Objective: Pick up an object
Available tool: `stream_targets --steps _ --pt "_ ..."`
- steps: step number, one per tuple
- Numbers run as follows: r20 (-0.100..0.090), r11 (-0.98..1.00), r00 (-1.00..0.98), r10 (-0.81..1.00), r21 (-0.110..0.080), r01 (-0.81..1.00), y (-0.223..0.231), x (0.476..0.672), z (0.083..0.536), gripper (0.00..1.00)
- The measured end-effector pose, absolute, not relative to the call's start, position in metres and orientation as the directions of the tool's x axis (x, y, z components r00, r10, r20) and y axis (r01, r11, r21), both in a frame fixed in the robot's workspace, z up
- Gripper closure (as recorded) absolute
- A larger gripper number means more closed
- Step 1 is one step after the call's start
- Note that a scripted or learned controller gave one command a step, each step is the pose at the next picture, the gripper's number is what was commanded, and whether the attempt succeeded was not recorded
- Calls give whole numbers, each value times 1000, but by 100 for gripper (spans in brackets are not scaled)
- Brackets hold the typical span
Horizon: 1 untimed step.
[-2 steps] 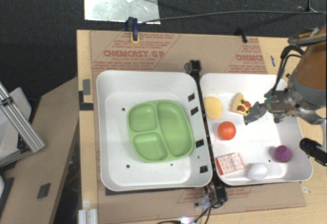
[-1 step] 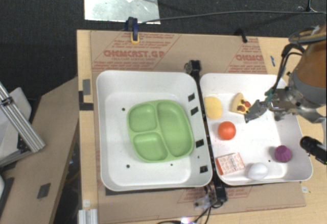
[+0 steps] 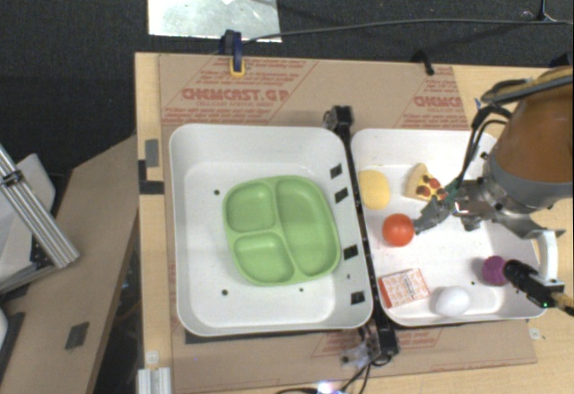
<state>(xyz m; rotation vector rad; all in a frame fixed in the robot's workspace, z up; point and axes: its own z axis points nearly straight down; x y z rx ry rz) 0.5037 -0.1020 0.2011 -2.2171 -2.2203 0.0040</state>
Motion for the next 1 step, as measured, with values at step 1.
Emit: stream_targets --steps 1 --pt "1 1 -1 1000 -4 1000 -110 509 148 0"
